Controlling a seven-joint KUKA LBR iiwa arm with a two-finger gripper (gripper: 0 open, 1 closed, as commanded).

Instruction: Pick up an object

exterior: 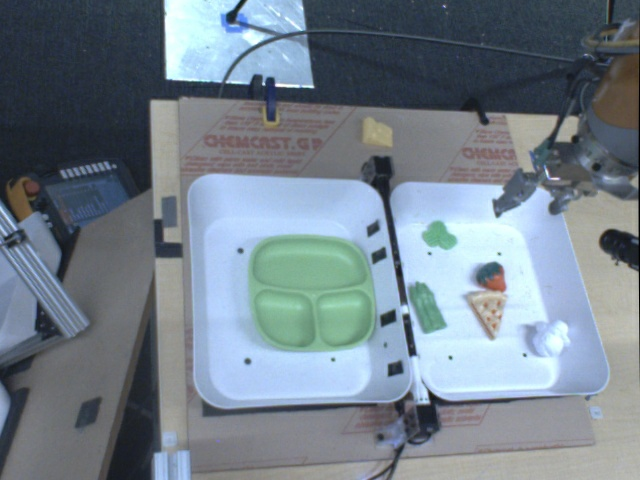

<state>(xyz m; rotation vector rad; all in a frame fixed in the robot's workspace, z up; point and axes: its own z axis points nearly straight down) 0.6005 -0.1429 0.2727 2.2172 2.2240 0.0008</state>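
Bench: a wooden top under a cardboard sheet, dark carpet behind, with two white bins side by side.
Left bin (pixel 215 268): holds a green divided plate (pixel 310 291), nothing else loose.
Right bin (pixel 580 298): holds the candidates, namely a green leafy piece (pixel 438 235), a green ridged strip (pixel 428 307), a red and green toy (pixel 491 275), a pizza slice (pixel 489 313) and a white crumpled thing (pixel 548 339).
Stray: a yellow block (pixel 377 131) lies on the cardboard behind the bins.
Gripper (pixel 535 190): above the right bin's far edge, nothing between the fingers; they look spread apart.
Step in hand: choosing a target and descending, by my judgement.
Doing it well: the leafy piece lies nearest and stands apart from the others, so it likely suits best. Centre over it, turn the fingers across its narrow side, and go low enough, since it looks flat.
Risk: the red toy and the slice nearly touch, so a grasp there may nudge both.
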